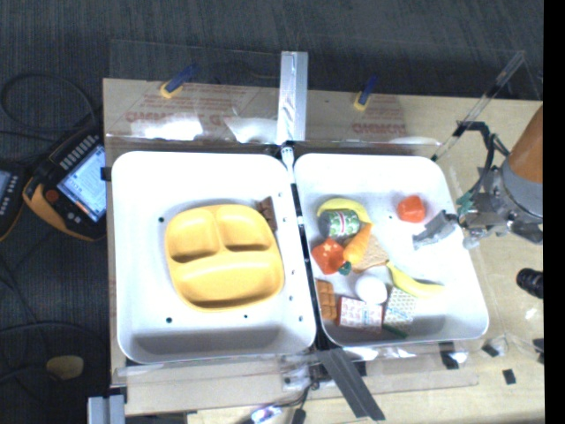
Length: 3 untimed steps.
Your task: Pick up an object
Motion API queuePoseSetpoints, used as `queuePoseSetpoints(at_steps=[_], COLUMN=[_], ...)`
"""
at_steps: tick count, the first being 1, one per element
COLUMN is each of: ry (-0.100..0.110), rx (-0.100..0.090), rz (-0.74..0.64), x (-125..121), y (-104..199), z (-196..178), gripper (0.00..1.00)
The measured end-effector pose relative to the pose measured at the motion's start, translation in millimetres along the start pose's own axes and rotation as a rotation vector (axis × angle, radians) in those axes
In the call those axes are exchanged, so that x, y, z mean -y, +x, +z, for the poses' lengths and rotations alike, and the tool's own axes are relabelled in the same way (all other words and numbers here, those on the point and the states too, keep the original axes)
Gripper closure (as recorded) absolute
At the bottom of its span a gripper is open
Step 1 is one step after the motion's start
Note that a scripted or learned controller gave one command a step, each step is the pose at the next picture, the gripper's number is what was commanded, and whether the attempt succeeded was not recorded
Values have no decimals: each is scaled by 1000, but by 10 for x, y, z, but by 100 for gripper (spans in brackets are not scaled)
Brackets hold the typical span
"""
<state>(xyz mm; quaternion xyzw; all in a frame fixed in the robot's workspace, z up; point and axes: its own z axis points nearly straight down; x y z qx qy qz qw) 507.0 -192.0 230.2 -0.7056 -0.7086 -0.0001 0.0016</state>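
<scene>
Objects for picking lie heaped in the right bin (455,307), while the left bin (132,263) bears a yellow divided tray (223,254) lying flat near its middle, with a small brown piece (267,210) just beside the tray's upper right corner, against the wall between the bins. In the right bin, nearest that wall, a red pepper-like toy (327,254) sits beside an orange carrot (357,241), and below them a brown waffle-like block (327,300) touches a red-and-white carton (360,313). Above the carrot a green can (340,224) leans against a yellow rounded piece (342,207). A white egg-shaped toy (372,288) rests between the carrot and the carton, with a patterned packet (400,309) just to its right. A banana (413,281) curves along the pile's right side. A small red-orange toy (411,208) sits apart from the pile, toward the bin's upper right. Farther right, the gripper (435,230) hangs over the right part of that bin, near the red-orange toy and above the banana, touching neither as far as can be seen; whether it is spread or closed cannot be told, and nothing shows in it. The arm (516,197) enters from the right edge.
</scene>
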Motion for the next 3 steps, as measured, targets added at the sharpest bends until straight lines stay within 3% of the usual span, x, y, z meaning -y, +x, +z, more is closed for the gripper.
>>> queuePoseSetpoints(at_steps=[1,2,3], ry=[0,-7,-13], rx=[4,-6,-2], rz=[-180,-59,-58], x=[-584,191,172], y=[150,-112,-120], z=[165,1419,1320], gripper=[0,0,100])
